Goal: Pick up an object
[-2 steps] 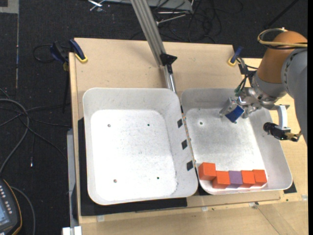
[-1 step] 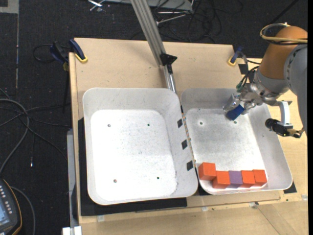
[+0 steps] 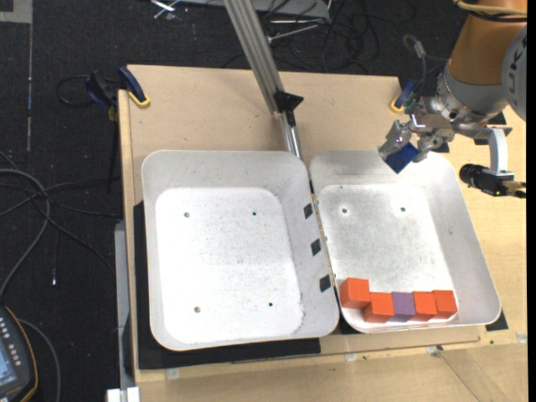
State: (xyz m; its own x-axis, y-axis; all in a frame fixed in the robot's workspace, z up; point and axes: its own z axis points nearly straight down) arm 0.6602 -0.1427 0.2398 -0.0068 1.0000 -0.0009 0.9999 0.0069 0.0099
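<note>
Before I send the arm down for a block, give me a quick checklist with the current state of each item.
1. Targets present: a row of orange blocks with one purple block along the near wall of the right white bin: ok.
2. Gripper above a block: not ok; it sits over the bin's far edge.
3. Something held: a blue object shows at the gripper; held or not, cannot tell.
4. Blocks spaced for fingers: not ok; packed together against the wall.
5. Path across bin floor: ok.

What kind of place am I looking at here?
Probably a robot test lab. A robot arm reaches over a wooden bench with two white bins, coloured blocks sit in the right one, and loose cables trail across the dark floor.
</note>
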